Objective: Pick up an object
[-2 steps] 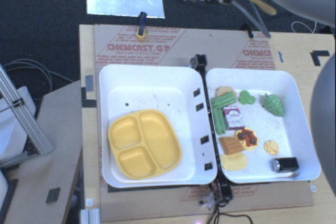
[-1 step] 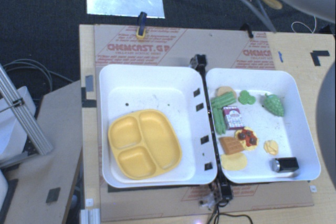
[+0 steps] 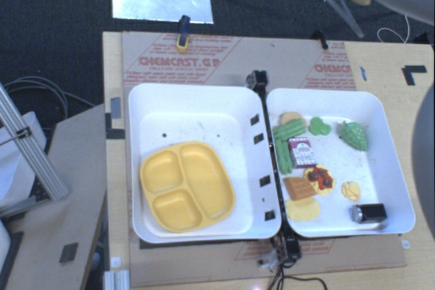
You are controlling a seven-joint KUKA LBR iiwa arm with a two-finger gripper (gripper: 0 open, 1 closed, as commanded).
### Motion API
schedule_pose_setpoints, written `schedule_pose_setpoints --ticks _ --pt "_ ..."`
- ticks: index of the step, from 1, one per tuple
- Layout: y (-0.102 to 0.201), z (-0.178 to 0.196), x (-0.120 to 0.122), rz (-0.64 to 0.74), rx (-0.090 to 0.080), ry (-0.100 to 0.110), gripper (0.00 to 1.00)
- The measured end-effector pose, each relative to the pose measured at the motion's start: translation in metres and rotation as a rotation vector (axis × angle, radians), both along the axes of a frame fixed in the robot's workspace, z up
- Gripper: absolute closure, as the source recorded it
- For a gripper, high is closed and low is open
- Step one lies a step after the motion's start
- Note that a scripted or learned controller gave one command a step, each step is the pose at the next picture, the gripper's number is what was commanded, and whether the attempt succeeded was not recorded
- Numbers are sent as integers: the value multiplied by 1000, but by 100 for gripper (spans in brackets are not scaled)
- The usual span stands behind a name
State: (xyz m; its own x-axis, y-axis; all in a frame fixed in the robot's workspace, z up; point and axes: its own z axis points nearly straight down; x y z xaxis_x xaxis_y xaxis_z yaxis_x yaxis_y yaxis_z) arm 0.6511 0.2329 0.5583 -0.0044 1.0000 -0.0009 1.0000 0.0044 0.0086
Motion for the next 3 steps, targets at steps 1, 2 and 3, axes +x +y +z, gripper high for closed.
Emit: schedule_pose_setpoints --ticks 1,2,3 --pt "0 11 0 2 0 -2 100" --pt "-1 23 0 4 -1 -5 100" --pt "0 22 0 5 -1 -5 0"
